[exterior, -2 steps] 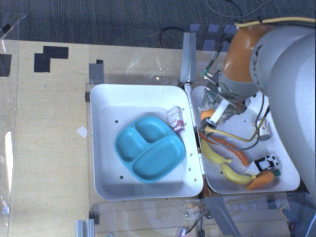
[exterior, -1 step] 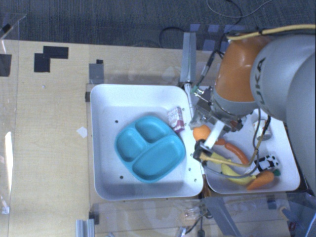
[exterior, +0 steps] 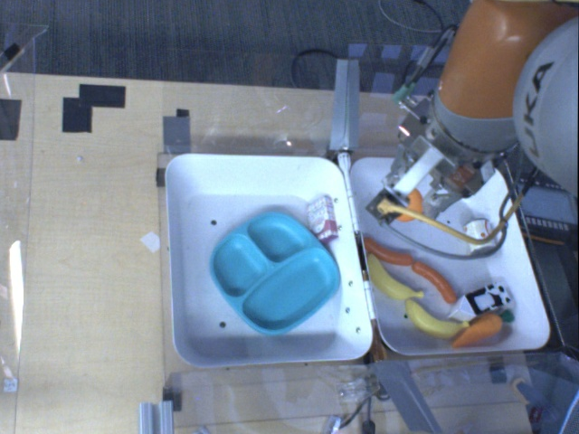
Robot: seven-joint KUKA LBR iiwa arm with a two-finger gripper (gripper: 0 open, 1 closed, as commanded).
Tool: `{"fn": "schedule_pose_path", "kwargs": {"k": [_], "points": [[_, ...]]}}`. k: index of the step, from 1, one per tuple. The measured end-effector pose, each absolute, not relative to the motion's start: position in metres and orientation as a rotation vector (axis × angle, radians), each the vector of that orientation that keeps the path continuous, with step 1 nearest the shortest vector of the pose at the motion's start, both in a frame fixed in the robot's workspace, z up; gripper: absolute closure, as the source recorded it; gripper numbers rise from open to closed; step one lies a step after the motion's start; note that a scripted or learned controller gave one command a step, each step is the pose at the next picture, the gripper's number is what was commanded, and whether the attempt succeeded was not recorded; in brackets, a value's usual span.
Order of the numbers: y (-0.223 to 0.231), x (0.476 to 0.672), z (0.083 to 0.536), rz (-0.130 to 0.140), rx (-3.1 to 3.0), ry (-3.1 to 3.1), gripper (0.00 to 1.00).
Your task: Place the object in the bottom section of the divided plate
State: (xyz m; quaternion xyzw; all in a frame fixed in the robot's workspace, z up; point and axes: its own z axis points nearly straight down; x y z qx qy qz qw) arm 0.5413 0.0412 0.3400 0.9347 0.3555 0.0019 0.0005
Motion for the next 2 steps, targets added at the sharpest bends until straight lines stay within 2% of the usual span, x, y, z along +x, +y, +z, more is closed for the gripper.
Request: {"fn": "schedule_pose_path", "kwargs": {"k": [1,2], "points": [[0.041,0.541,0.34,0.006,2.935,1.117,0.0],[0.042,0.542,0.351,0.01,2.929,1.129,1.0]]}}
